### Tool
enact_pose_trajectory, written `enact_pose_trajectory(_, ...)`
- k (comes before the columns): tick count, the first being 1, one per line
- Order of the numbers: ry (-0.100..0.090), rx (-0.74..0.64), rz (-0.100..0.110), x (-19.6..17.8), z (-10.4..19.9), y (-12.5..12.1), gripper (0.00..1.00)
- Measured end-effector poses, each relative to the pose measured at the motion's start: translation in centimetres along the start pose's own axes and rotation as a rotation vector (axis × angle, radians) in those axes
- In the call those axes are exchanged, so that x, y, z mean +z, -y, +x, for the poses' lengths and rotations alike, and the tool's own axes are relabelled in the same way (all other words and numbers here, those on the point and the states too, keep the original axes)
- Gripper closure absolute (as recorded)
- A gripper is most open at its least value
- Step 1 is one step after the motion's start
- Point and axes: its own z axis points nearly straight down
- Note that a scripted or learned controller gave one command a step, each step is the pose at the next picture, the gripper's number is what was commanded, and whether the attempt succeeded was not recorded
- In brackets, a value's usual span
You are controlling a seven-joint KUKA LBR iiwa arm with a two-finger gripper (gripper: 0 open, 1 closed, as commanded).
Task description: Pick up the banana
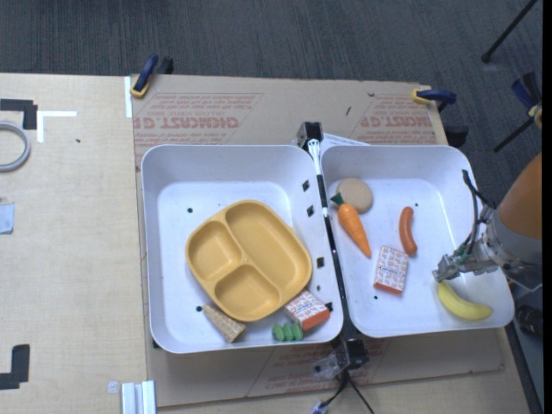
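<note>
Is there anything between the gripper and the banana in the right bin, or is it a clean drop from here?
Nothing visible is in the way. The gripper sits just above the banana near the right bin's front right corner. The nearest other item, the small carton, lies off to the banana's left, apart from it.

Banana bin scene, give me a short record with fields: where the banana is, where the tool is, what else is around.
banana: lying in the right bin, near its front right corner
tool: just above the banana, not gripping it
right bin also holds: carrot, sausage, small carton
left bin: yellow divided plate
</note>
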Motion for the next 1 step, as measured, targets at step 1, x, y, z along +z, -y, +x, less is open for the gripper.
enact_pose_trajectory(1,0.0,0.0,0.0,0.0,0.0,0.0,0.0)
